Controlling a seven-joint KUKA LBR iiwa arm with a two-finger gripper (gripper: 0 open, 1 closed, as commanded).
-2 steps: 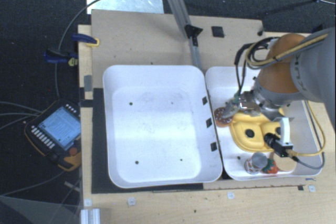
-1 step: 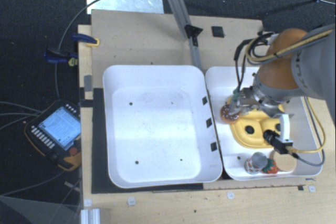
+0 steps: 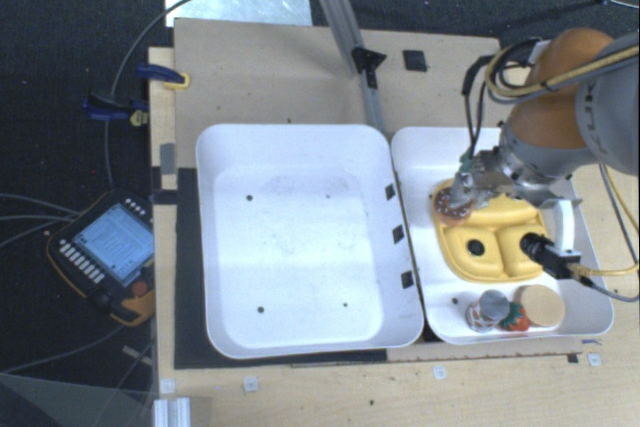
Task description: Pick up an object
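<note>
A flat brown bench [image 3: 270, 65] holds two white bins side by side. The left bin [image 3: 295, 240] and the right bin [image 3: 420, 165] touch. A small black square [image 3: 415, 61] lies near the back.

No legible txt, labels or nos. anywhere; pendant screen [image 3: 113, 242] too blurred to read.

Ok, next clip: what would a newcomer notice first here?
Probably the grey arm with its orange band, reaching in from the right with its hand low over the right bin. Under it lies a big yellow object, with a few small items nearer the front. The left bin is a broad white expanse beside it.
</note>
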